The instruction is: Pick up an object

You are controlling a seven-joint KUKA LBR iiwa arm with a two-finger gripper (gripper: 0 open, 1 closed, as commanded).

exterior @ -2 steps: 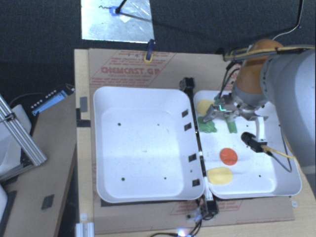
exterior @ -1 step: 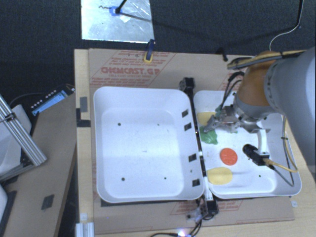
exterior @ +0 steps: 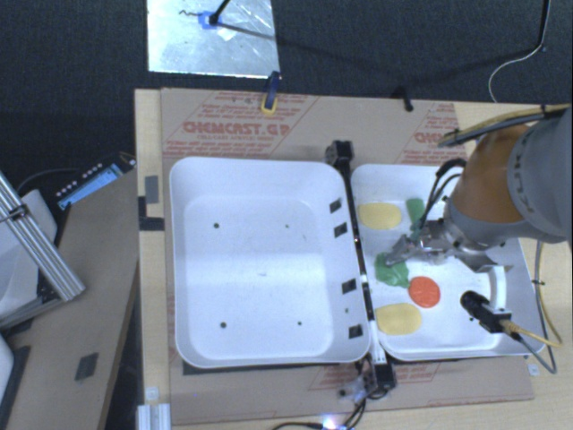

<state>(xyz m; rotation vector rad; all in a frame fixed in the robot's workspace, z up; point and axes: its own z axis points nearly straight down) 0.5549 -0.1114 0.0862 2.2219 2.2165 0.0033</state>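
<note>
Two white bins [exterior: 260, 173] side by side on cardboard sheet [exterior: 295, 119]. Shiny foil square [exterior: 212, 25] at frame top. Aluminium rail [exterior: 36, 249] at left edge. Yellow clip [exterior: 269, 104] above left bin.

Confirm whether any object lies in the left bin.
No: the left bin shows bare white floor, and the objects, like the orange disc, lie in the right bin.

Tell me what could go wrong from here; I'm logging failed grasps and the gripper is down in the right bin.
The gripper sits at the green object, which lies crowded against the red disc, so it might nudge or catch both. The green object also lies near the bin's inner wall, which could block a finger. The flat yellow pieces look hard to grip.
</note>
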